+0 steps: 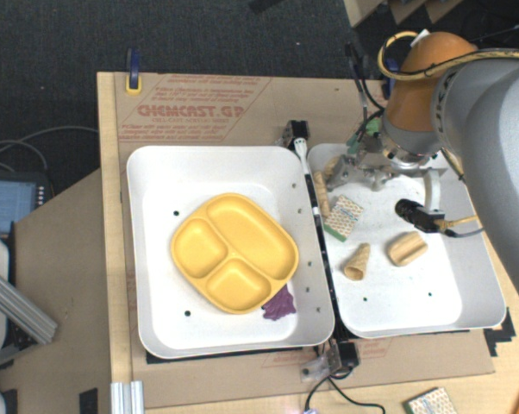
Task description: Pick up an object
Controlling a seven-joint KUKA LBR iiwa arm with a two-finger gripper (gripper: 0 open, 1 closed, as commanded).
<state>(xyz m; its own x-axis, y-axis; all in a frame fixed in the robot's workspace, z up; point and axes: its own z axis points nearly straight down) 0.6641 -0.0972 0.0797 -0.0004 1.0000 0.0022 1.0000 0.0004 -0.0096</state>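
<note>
My gripper [356, 167] is down at the far left corner of the right bin [432, 313], below the orange wrist band. A small tan piece [332, 176] lies right beside it, and I cannot tell if they touch. Nearer the camera lie a checkered green and tan wafer [341, 216], a tan cone [357, 261] and a short tan cylinder [407, 248]. A thin tan strip [322, 204] rests against that bin's left wall.
The left bin [147, 231] holds a yellow divided plate [234, 251] with a purple lump [279, 303] at its near right edge. The ridge between the two bins runs just left of the gripper. Bare floor shows in the right bin's near half.
</note>
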